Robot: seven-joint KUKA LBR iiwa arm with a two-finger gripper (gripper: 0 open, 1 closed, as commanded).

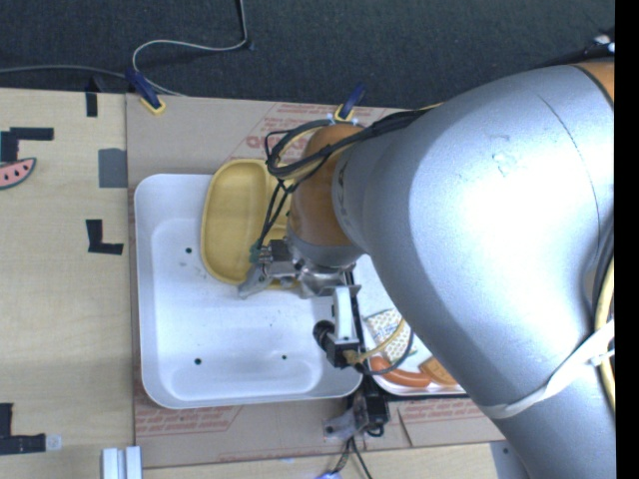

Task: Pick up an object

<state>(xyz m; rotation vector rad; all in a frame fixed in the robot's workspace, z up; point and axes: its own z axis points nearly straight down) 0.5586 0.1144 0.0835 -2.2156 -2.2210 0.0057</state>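
Below, oval yellow bowl (235,218), smooth white bin (170,367), grey arm (479,238)

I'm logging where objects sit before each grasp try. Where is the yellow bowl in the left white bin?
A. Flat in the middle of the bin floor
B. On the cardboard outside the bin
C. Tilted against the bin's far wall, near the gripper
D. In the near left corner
C: the yellow bowl leans on the left bin's far wall, beside the gripper.

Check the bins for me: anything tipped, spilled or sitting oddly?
One thing: the yellow bowl in the left bin is tilted up against the bin's far wall instead of lying flat. The tool is right at its lower rim. Nothing looks spilled.
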